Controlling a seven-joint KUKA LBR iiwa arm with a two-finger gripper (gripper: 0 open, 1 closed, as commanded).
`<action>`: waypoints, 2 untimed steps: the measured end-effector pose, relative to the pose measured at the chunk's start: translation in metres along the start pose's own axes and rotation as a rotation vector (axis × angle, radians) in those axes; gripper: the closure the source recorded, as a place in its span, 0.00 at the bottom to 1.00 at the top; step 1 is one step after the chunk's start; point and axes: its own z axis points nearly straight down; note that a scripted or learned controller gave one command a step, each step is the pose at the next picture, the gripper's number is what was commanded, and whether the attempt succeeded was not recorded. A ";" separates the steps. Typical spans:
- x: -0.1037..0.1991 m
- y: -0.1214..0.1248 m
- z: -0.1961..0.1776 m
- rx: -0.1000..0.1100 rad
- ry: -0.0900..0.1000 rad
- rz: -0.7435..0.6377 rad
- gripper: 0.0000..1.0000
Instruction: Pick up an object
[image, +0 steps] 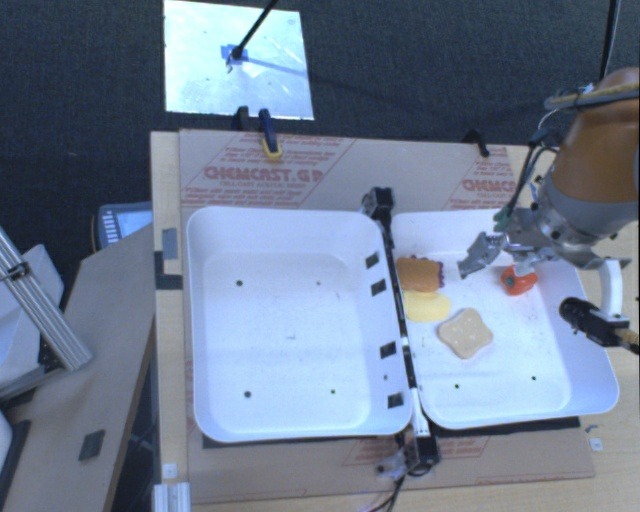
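The right bin (560, 385) holds a small burger-like piece (420, 273), a yellow slice (428, 307), a toast-shaped piece (465, 333) and a red-orange object (518, 281). My gripper (504, 262) hangs low over the back of this bin, reaching in from the right. It is open: one grey finger (478, 255) points left toward the burger piece, and the other sits just above the red-orange object. Nothing is gripped between the fingers. The red-orange object lies on the bin floor, partly covered by the gripper.
The left bin (200, 300) stands beside the right one, with a black clip-lined divider (392, 320) between them. A black fixture (590, 322) juts over the right bin's right rim. Cardboard (300, 170) lies under both bins.
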 end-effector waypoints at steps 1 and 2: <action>0.000 0.001 -0.011 -0.002 0.000 -0.002 1.00; 0.079 0.002 -0.081 -0.007 0.002 -0.009 1.00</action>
